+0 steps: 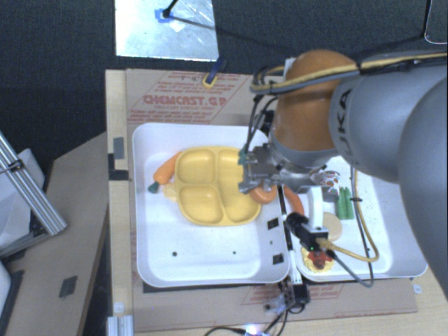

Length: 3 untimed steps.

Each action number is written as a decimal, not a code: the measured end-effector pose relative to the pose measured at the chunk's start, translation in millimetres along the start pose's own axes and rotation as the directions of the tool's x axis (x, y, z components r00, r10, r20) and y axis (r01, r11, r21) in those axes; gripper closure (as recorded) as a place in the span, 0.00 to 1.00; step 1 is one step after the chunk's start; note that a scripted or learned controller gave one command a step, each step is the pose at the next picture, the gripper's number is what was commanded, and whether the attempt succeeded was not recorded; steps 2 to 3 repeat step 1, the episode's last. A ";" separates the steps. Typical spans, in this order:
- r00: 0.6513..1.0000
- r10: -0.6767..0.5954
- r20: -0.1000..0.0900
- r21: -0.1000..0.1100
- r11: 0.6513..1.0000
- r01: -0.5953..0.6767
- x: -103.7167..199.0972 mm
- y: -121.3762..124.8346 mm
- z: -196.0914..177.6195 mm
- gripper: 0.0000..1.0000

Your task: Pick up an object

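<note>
Tool (257, 180) hangs mid-frame over the yellow tray's (206, 187) right edge, apparently reaching for an orange piece (264, 194); whether it is clenched or released I cannot tell.

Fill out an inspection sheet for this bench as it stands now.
Surface: two shallow white bins, left bin and right bin, on a cardboard sheet.
Job's things: yellow divided tray in left bin, carrot at its left edge; orange piece by the divider; green piece in right bin.
Clutter: metal plate behind the bins.
Gripper: gripper low over the tray's right edge; grasp not discernible.
Cables: yellow cable across right bin.
Surroundings: dark carpet.
</note>
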<state>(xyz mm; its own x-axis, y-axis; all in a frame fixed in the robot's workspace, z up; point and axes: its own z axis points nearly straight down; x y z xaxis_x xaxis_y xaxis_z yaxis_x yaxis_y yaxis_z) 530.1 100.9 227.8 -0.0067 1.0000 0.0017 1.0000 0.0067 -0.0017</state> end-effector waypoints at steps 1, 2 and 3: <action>1.000 0.001 0.001 -0.003 1.000 -0.001 0.4 7.8 -5.8 1.00; 1.000 0.001 0.001 -0.003 1.000 -0.001 0.4 7.8 -5.8 1.00; 1.000 0.001 0.001 -0.003 1.000 -0.001 0.4 7.8 -5.8 1.00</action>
